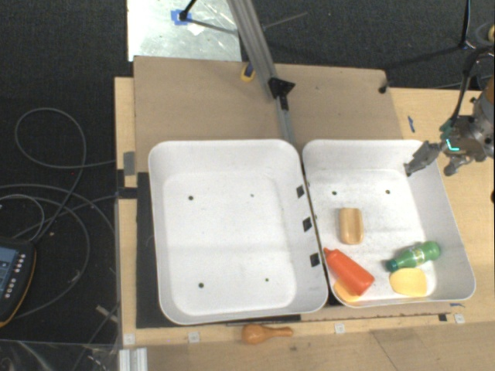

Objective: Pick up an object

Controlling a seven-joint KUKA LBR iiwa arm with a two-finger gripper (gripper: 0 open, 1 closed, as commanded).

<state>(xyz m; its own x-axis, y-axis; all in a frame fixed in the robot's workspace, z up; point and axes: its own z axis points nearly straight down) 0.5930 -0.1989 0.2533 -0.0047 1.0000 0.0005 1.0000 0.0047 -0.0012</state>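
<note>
Cardboard-brown sheeting covers the desk [332, 91], which carries two shallow white bins side by side, joined along their middle by small black clips. Dark carpet surrounds the desk, with loose cables curling at nine o'clock and a dark handheld device [11, 278] cut off by the frame at eight o'clock. A grey pole [255, 41] slants down from twelve o'clock to the seam between the bins. The left bin [166, 161] shows only its small dark floor marks. The right bin [456, 230] holds four things: a tan block [350, 226] near its centre, an orange-red piece [349, 271] at its seven o'clock corner, a green bottle [414, 255] lying on its side at five o'clock, and a yellow piece [407, 283] just beside the bottle, nearer the front rim. A small brown pear-shaped thing [263, 332] lies on the desk at six o'clock, outside the bins. The arm is mostly cut off at three o'clock; its gripper [425, 159] hovers over the right bin's two o'clock corner, well apart from the objects. Whether it is wide or narrow cannot be told, and nothing is seen in it.
</note>
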